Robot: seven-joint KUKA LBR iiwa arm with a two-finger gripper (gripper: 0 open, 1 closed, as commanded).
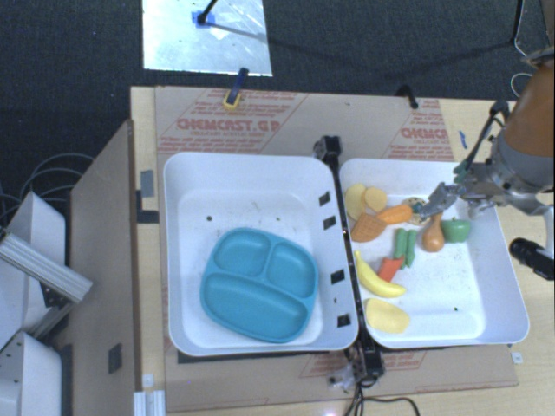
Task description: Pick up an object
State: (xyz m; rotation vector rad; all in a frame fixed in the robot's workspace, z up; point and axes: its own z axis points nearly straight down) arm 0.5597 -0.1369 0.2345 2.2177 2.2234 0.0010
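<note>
While the gripper (436, 199) hovered at the frame's right, jaws seemingly apart and empty, the orange carrot (397, 214) lay just left of them, pointing toward the fingers.

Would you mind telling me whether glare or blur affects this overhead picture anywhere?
Camera view: the shiny sheet on the dark floor catches glare; the white bins are bright and evenly lit, without harsh shadows; the end effector looks slightly soft, its fingers hard to resolve; the toy food stays clear.

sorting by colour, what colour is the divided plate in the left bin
Light blue; the divided plate shows plainly in the camera view.
</note>
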